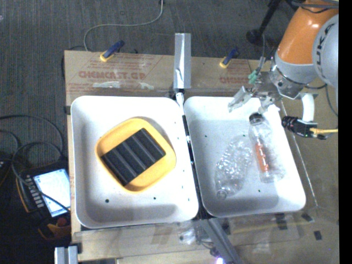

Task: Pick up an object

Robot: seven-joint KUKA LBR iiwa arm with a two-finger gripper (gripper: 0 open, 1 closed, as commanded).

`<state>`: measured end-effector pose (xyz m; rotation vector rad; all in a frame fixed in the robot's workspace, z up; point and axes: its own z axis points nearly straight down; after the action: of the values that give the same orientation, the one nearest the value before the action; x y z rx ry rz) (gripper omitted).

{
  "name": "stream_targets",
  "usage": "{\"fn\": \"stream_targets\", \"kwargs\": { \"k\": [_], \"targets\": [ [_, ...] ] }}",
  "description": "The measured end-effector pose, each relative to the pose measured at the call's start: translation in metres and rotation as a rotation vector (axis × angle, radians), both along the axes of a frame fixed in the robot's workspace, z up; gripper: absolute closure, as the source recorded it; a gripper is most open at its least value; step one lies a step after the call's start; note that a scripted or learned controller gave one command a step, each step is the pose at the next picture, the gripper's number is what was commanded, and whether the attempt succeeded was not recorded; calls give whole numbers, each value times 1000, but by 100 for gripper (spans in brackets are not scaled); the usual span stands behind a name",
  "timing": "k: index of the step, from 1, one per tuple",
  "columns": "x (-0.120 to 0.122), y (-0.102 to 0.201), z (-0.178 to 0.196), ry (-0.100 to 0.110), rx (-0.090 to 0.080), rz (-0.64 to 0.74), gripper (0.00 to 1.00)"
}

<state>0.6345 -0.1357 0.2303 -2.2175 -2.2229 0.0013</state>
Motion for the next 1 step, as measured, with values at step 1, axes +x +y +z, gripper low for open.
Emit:
{"fn": "stream_targets", "kwargs": {
  "k": [1],
  "targets": [
    [-29,-61,-99,-3,1,147,0]
  ]
}}
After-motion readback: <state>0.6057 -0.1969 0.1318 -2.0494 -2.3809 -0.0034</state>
